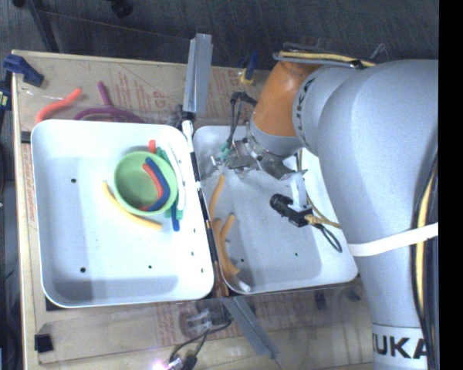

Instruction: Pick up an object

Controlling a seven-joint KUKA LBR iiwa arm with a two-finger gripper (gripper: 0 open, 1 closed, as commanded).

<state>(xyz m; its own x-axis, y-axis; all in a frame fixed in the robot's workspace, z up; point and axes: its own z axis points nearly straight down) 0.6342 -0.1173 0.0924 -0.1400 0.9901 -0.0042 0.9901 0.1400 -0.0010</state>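
Observation:
My gripper point(230, 159) is low in the far left corner of the right bin point(293, 264), under the orange wrist band. A small green bit point(224, 153) shows right at its tip; I cannot tell whether it is held. A thin orange stick point(216, 193) lies just in front of the gripper along the bin's left wall. Nearer the front, a thicker orange-brown curved piece point(228, 247) also rests against that wall.
The left bin point(85, 260) holds a green bowl point(131, 183) with a red point(149, 163) and a blue curved piece point(163, 182) in it, a yellow stick point(131, 214) under it, and green and blue sticks point(175, 216) beside it. Tubes and clamps lie on the bench behind.

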